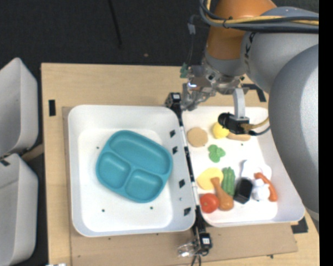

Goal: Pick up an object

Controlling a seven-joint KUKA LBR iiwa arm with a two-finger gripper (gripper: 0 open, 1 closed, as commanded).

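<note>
My gripper [192, 96] hangs below the orange-banded wrist over the far left corner of the right bin [283, 204], close to the divider between the bins. Just in front of it in that bin lie a tan round cookie [197, 137] and a yellow toy [220, 131]. Farther forward are a green piece [216, 153], a yellow slice [207, 179], a green bean pod [228, 178], a red tomato [209, 203], an orange drumstick [223, 196], a black block [243, 190] and a white and orange toy [262, 188]. Nothing shows in the gripper.
A blue divided plate [134, 166] lies in the left bin [80, 204]. The grey arm covers the right bin's far right side. A black fitting with a cable [235, 122] hangs beside the yellow toy. Wooden bench [111, 79] borders the bins.
</note>
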